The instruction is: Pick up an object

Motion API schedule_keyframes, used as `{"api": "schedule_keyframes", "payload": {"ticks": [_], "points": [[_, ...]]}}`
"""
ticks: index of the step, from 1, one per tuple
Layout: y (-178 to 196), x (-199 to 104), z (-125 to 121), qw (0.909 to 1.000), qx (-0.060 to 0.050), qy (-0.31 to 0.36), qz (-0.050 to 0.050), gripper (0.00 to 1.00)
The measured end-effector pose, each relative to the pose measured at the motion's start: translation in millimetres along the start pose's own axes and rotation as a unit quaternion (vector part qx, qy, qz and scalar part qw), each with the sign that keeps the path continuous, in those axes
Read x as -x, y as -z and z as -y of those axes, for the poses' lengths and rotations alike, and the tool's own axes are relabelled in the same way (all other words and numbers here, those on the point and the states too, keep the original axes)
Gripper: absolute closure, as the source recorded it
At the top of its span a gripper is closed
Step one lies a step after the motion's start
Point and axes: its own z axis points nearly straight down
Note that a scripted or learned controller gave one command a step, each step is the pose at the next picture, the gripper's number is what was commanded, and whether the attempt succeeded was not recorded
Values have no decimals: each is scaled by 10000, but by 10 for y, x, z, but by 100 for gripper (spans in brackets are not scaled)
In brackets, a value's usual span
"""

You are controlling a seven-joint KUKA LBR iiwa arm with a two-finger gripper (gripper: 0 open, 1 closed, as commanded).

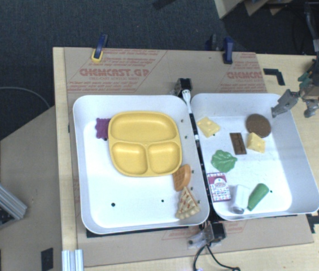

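Observation:
My gripper (295, 106) hangs open over the far right corner of the right bin (303, 168), and nothing sits between its fingers. Just left of it and below lies a round brown cookie (258, 125). A yellow cheese wedge (256, 143), a brown chocolate bar (237, 143), a second pale yellow wedge (208, 126) and a green leafy piece (223, 160) are spread across the bin's middle. Along the near side are a red and white packet (219, 186), a white cup (240, 198) and a green pepper (258, 196).
The left bin (91, 179) holds a yellow divided plate (145, 141), a purple piece (101, 127) at the plate's left, a brown bread piece (182, 177) and a waffle wedge (188, 203). Clamps (227, 49) grip the board's far edge.

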Motion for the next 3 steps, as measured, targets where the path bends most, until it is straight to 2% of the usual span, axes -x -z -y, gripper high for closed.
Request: {"api": "schedule_keyframes", "payload": {"ticks": [1, 2, 3], "points": [[65, -4, -23, 10000, 58, 14, 14, 0], [-526, 66, 26, 10000, 23, 8, 4, 0], [-1109, -32, 65, 10000, 21, 13, -2, 0]]}}
